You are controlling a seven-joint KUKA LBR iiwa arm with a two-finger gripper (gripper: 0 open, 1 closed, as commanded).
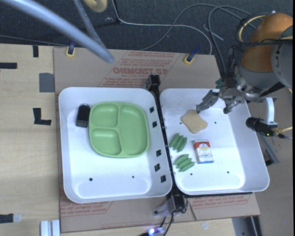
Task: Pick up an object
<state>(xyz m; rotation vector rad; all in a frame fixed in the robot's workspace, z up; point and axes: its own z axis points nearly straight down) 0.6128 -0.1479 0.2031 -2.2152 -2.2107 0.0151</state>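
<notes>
Across the camera view, two shallow white plastic bins are sitting side by side on a brown cardboard sheet [137, 65] over a pale wooden bench [19, 146]. The right bin [250, 176] is leaving bare floor along its near and right edges. The two-finger gripper [217, 104] is hanging over that bin's far side, its fingers spread wide with nothing between them. One fingertip is lying close to a tan, rounded piece of bread [193, 121], apart from it. Nearer the camera, a small red and white carton [203, 151] is lying flat, and two green pea pods [178, 142] [184, 162] are resting beside the dividing wall. The left bin [69, 181] is holding a green divided plastic tray [119, 130] with a small black block [82, 115] touching its left rim.
</notes>
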